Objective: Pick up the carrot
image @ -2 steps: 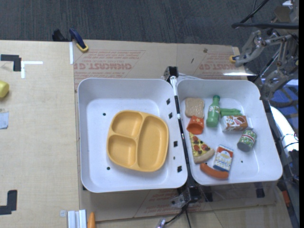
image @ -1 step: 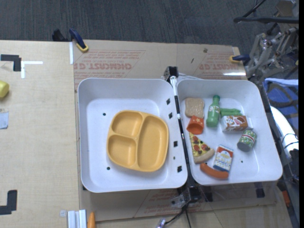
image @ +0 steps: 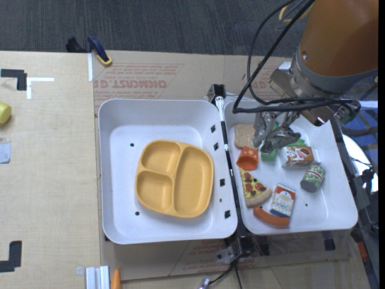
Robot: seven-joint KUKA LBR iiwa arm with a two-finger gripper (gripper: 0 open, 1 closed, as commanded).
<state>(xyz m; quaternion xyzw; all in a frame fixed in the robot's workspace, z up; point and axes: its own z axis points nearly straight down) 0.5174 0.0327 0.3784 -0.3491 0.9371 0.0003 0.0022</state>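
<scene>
Fingers (image: 263, 134): apart, nothing seen between them; tips just over the green end of what I take to be the carrot
Gripper (image: 272, 142): over the right bin's far-left part, probably placed there to come down on the carrot
Carrot (image: 248, 158): lies loose on the bin floor near the left wall, orange body left, green top right; bread (image: 243, 135) just beyond it, pizza (image: 253, 186) nearer the front
Neighbours: carton (image: 298, 155) just beside the green end; crowding could spoil a grasp
Right bin (image: 340, 215): holds all the food
Left bin (image: 114, 179): holds a yellow tray (image: 175, 178)
</scene>
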